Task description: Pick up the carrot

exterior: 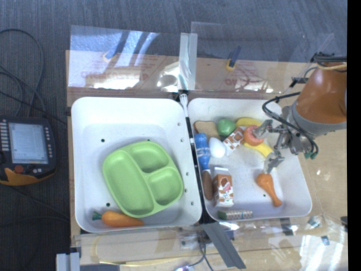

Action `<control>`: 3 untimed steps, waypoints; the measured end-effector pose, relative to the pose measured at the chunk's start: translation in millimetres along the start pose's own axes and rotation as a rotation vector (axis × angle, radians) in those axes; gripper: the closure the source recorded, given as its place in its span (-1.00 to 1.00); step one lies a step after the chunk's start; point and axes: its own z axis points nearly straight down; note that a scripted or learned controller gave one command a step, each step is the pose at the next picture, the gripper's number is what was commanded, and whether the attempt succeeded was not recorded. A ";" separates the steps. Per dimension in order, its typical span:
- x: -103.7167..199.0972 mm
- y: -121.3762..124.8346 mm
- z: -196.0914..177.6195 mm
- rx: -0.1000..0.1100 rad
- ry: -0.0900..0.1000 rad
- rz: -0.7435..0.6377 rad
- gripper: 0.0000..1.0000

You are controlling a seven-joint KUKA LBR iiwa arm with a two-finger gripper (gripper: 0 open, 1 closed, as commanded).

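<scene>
Camera view shows the carrot (117,219) lying flat in the left bin, far left of the gripper (274,151); I cannot tell its state.

Orange carrot (117,219) lies flat at left bin's (84,151) front edge.

Arm (324,97) cut off at the right edge, banana (256,137) partly hidden behind the gripper (271,145), small carton's (224,189) label too blurred to read, dark item (207,185) beside it perhaps a bottle, carrot's (118,219) leafy end too small to make out.
</scene>
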 end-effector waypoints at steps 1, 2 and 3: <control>9.0 5.6 0.4 0.003 -0.007 0.053 -1.00; 8.1 4.5 1.0 0.006 -0.013 0.064 -1.00; 8.9 6.0 0.6 0.005 -0.011 0.007 -1.00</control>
